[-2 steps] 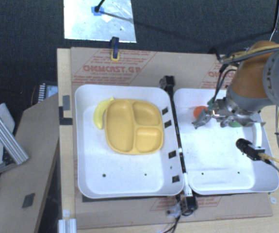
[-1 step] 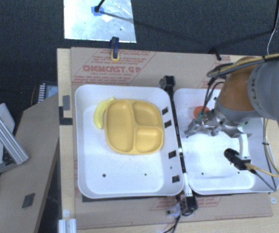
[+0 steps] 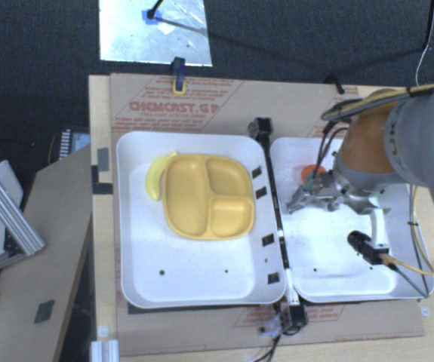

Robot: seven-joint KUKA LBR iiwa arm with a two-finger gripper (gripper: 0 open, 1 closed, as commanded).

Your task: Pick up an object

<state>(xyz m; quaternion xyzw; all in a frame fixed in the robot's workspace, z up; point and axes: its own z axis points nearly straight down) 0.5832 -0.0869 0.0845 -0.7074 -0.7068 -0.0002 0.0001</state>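
End effector [image 3: 307,198] sits low in right bin [image 3: 337,281], beside an orange obj [image 3: 309,173]; finger state: can't tell. Judgement: center over obj before closing. Yellow divided plate [image 3: 205,196] and banana [image 3: 155,176] lie in left bin [image 3: 194,281].

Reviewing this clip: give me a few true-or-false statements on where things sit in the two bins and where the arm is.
1. The yellow tray lies in the left bin. True.
2. A banana lies against the tray's left edge. True.
3. The tray has one undivided well. False: ridges split it into three compartments.
4. The arm reaches over the left bin. False: it is over the right bin.
5. An orange object lies in the right bin, close to the arm. True.
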